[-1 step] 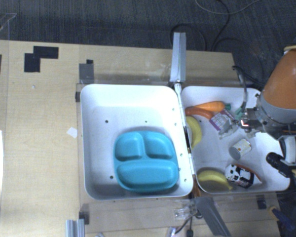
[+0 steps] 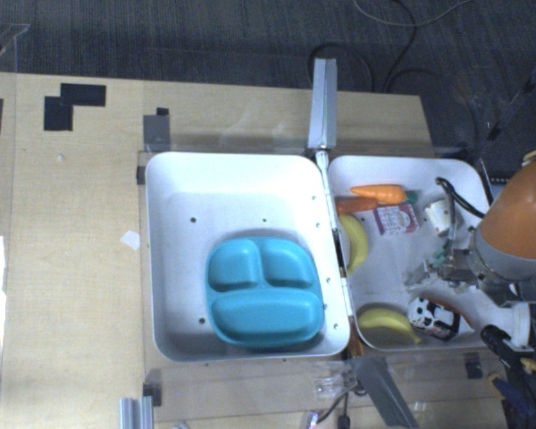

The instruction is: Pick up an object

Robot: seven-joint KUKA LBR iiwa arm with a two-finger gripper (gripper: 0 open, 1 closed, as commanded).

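In the right bin, an orange carrot lies along the back wall with a small pink packet just in front of it. A yellow banana rests against the bin's left wall. A yellow-green fruit sits at the front edge, and a black-and-white toy lies beside it. A small white object lies near the arm. My gripper hangs low on the bin's right side, just above the black-and-white toy, its tips hidden among cables.
The left bin holds a blue divided tray toward its front right. A metal post stands behind the wall between the bins. The arm's orange band overhangs the right bin's right edge. Cables trail on the floor behind.
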